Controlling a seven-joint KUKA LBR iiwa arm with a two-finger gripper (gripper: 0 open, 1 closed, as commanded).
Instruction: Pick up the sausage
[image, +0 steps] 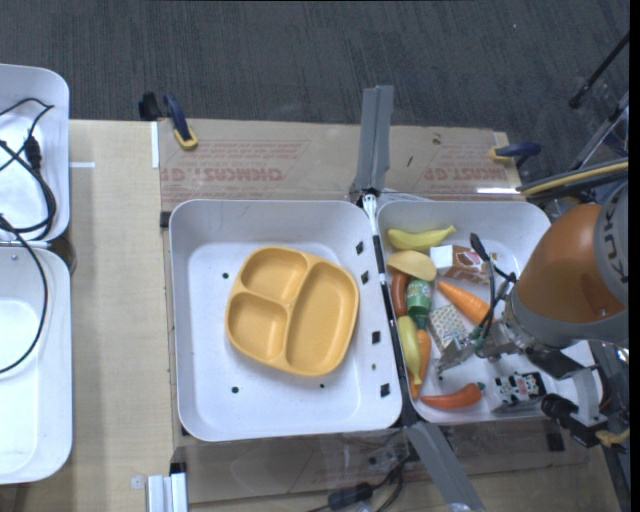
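A red-orange curved sausage (452, 398) lies near the front wall of the right bin (530, 215). My gripper (462, 350) hangs low over the middle of that bin, just above and behind the sausage, beside a small checkered packet (447, 322). The orange-banded wrist (570, 275) rises behind it and hides the right part of the bin. Nothing can be made out in the gripper.
The right bin also holds a banana (420, 237), a carrot (462, 297), a green bottle (418, 301), a yellow-green piece (408, 342), a dark red stick (399, 291) and a small printed box (517, 386). A yellow three-part plate (292, 310) lies in the left bin (200, 330).
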